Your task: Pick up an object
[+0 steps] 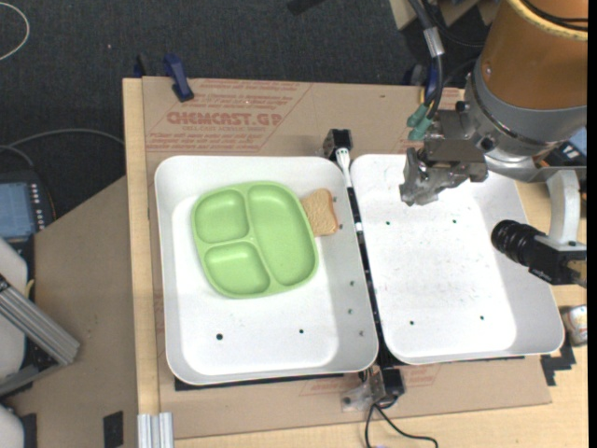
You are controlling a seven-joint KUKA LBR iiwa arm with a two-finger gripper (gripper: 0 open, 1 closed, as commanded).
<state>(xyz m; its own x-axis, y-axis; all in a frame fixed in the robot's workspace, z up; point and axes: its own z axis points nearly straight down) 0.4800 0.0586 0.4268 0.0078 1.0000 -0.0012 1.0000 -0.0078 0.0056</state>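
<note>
Gripper [417,192] of dull grey metal, opening impossible to tell, above right bin [466,325], glossy green three-compartment plate [254,239] in left bin [252,343], tan porous rectangular sponge [321,212] touching the plate at its two o'clock.

Left bin [187,343]: divided plate [254,239], cracker [322,212] touching its right edge. Right bin [448,315]: end effector [422,187] above the rear part. Both on worktop [224,115].
</note>
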